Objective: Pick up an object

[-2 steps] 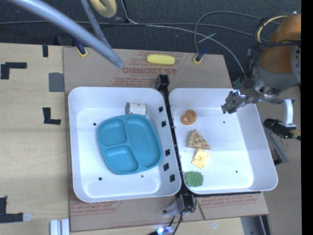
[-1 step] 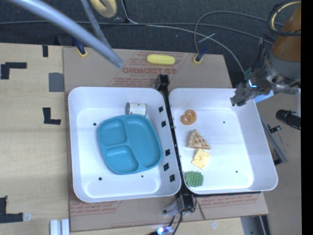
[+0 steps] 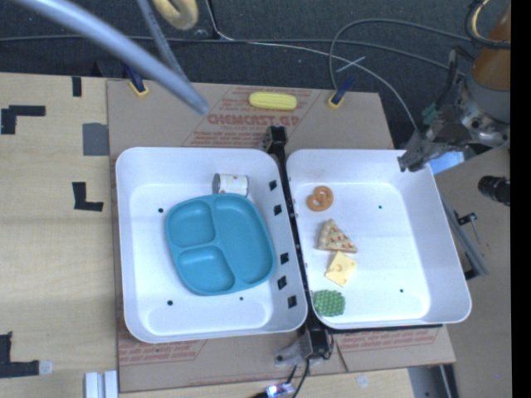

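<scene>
From where I stand, the arm (image 3: pixel 485 81) sits at the right edge, its end effector (image 3: pixel 412 160) hanging just over the upper right corner of the right bin (image 3: pixel 415 247). I cannot tell how it is set, and I see nothing in its grip.

The right bin carries 4 small things in a loose column near its left wall: a brown pretzel (image 3: pixel 319 198) at the top, a pizza slice (image 3: pixel 335 238) below it, a yellow cheese wedge (image 3: pixel 340 269) under that, and a green lump (image 3: pixel 329 303) lowest. All lie well apart from the end effector.

The left bin (image 3: pixel 141 247) holds a blue plate (image 3: pixel 220 244) with 3 compartments, and a small white can (image 3: pixel 230 183) lies on its side just beside the plate's upper edge.

Behind the bins, on the brown cardboard of the bench (image 3: pixel 50 222), rests a yellow banana-like piece (image 3: pixel 272 100).
</scene>
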You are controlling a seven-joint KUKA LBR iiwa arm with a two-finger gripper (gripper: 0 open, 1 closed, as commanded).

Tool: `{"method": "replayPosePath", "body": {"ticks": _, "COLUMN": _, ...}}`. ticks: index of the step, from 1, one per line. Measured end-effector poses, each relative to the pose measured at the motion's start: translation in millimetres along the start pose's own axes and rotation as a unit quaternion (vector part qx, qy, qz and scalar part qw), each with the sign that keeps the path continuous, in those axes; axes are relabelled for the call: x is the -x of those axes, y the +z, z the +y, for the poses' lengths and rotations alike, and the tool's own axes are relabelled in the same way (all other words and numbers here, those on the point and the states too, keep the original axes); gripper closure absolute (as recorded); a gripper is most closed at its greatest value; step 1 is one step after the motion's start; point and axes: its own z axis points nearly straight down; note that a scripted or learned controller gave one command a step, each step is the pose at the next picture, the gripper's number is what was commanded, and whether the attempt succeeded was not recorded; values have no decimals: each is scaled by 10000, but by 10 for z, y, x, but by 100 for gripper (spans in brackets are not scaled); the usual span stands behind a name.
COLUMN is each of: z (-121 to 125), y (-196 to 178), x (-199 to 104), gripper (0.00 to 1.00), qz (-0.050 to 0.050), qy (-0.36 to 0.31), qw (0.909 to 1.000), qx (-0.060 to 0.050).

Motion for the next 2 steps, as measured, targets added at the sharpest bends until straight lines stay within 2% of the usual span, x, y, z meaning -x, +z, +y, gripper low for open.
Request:
{"method": "replayPosePath", "body": {"ticks": 1, "z": -130, "y": 195, "x": -511, "gripper": 100, "qz": 0, "qy": -7, "qw": 10000, "qx": -25}}
{"method": "replayPosePath", "body": {"ticks": 2, "z": -172, "y": 211, "x": -1096, "gripper": 100, "qz": 0, "qy": -14, "qw": 10000, "qx": -17}}
